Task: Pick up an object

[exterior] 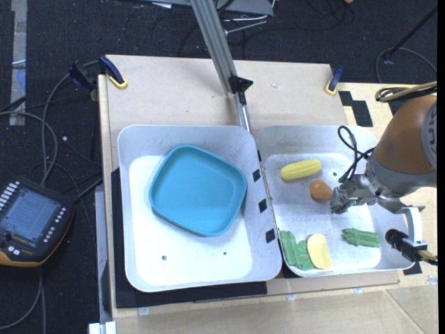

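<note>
In the right bin point(278, 139) lie a yellow corn cob point(301, 170), a small orange ball point(320, 190), a green toy point(361, 238), and a yellow piece point(319, 250) beside a green pod point(295, 250). My gripper point(341, 202) hangs low over the bin's middle, just right of the orange ball and above the green toy. Nothing shows between its tips.
The left bin point(139, 256) holds a turquoise square plate point(198, 189). A metal pole point(217, 37) slants down to the divide between the bins. The arm's grey body and orange band point(410, 134) cover the right bin's far right side.
</note>
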{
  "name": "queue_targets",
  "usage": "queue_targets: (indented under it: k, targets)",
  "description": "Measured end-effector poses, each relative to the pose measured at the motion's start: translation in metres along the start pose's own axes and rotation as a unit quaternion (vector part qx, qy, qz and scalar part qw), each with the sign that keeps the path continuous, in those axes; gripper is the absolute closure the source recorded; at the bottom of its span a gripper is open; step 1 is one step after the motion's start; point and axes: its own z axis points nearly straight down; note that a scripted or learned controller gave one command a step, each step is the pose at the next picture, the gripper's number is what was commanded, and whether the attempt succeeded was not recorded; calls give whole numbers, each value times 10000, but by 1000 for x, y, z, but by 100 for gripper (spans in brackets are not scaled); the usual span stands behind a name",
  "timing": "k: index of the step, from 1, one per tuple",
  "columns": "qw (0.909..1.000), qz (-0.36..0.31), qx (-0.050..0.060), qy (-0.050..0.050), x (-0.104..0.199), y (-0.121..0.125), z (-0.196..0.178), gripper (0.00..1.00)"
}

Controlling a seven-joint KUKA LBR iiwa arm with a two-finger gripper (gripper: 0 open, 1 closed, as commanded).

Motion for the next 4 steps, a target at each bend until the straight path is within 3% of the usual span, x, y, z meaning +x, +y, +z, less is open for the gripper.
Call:
queue_targets:
  k: [2,4]
  targets:
    - [10000,-3,-23,-7,-9,-1,-100,100]
    - [10000,-25,-1,5,89,29,-120,100]
